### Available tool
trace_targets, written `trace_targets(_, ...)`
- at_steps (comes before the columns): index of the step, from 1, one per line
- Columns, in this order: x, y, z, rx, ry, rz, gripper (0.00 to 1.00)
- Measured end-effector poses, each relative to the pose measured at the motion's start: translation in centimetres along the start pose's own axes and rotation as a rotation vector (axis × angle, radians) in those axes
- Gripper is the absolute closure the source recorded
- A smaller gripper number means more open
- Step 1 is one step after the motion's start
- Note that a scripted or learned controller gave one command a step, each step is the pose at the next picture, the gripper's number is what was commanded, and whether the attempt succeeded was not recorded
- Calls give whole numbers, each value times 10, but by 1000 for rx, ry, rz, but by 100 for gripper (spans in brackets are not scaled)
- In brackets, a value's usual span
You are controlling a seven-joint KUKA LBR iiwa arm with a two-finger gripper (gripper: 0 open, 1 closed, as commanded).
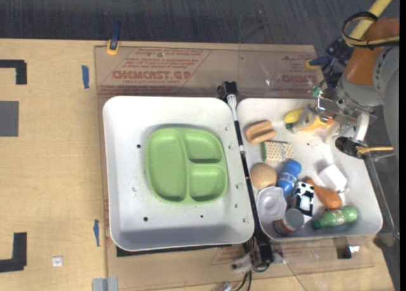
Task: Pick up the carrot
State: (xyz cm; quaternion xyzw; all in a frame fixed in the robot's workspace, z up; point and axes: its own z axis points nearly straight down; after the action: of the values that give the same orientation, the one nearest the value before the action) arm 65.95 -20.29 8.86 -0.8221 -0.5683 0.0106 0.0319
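An orange tapered carrot [327, 196] lies in the right bin [371, 185] toward its near right, between a white block [332, 177] and a green bottle [336, 218]. My gripper [318, 117] hangs over the far right corner of that bin, well away from the carrot. Right by the gripper lie a yellow piece [293, 116] and a small orange-yellow piece [315, 125]; what the latter is stays unclear, and I cannot see whether the gripper touches it.
The right bin is crowded: a bun [260, 131], cracker [278, 151], brown lump [263, 174], blue bottle [288, 174], clear cup [271, 202], black-and-white toy [306, 196], can [292, 220]. A green divided plate [187, 164] lies in the left bin [120, 156].
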Motion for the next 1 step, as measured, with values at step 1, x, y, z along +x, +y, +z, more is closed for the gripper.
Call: trace_targets(1, -13, -52, -92, -68, -22, -101, 0)
